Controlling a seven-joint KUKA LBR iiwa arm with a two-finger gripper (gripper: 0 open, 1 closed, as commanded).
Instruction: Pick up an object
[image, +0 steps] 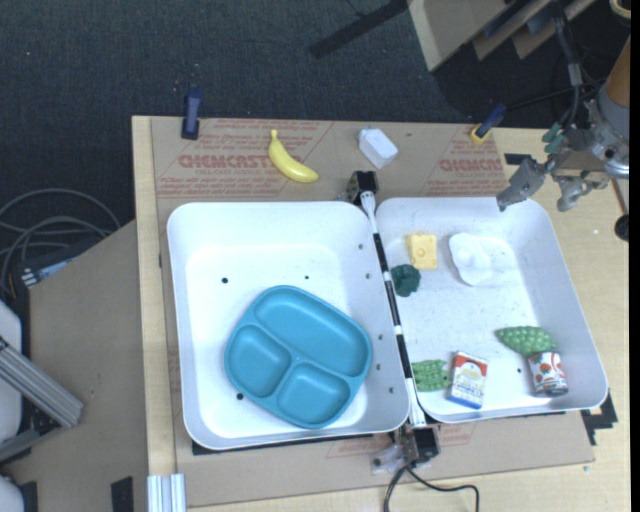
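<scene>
Two-finger grey gripper (546, 185) hovers above far edge of right-hand shallow white bin (575, 300), fingers spread, nothing between them. Candidate objects lie in bin: yellow foam block (423, 250), crumpled white cloth (477, 257), small red-labelled can (547, 372). Pick not yet begun.

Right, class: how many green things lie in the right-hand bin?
3: a dark green lump by the divider, a green piece at the front, a leafy one beside the can.
</scene>
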